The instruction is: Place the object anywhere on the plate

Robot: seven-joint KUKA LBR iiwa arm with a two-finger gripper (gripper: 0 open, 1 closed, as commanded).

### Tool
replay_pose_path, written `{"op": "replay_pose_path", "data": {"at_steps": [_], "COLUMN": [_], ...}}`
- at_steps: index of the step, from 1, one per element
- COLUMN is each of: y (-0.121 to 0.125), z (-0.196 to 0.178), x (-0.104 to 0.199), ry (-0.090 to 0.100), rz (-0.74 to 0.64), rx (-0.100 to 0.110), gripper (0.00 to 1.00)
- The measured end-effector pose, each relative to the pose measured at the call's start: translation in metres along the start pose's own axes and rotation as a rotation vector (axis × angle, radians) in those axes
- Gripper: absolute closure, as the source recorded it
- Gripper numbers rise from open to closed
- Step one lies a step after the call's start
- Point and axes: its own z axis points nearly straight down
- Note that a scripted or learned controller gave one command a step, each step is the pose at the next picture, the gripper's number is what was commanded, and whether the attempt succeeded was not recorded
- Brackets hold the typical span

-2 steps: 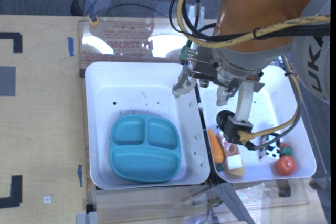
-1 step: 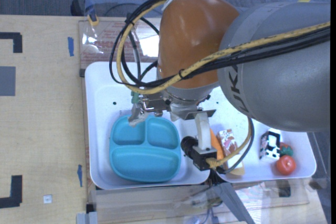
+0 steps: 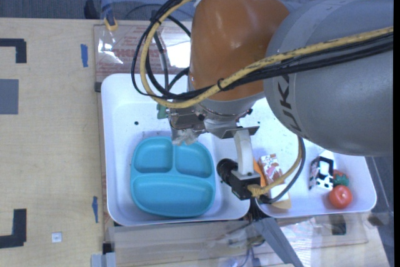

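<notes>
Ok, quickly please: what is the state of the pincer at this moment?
Pincer: at the far rim of the blue three-compartment plastic plate; open or closed cannot be told, and no object is visible in it.

The arm is bulky and grey, with a glossy orange dome at its wrist. Black and yellow cables loop around it.

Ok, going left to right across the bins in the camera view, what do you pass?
Blue divided plate → pincer hanging over the plate's top edge → small red-and-white packet → black-and-white toy → red tomato-like toy.
</notes>
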Motion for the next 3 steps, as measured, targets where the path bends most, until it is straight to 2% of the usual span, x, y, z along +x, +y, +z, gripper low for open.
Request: {"op": "replay_pose_path", "data": {"at_steps": [1, 2, 3], "y": [0.000, 0.001, 0.001], "z": [0.000, -0.010, -0.019], "x": [0.000, 0.000, 0.001], "ry": [0.000, -0.001, -0.001], "rz": [0.000, -0.001, -0.002], "rx": [0.001, -0.001, -0.002], "gripper": [0.00, 1.00, 1.00]}}
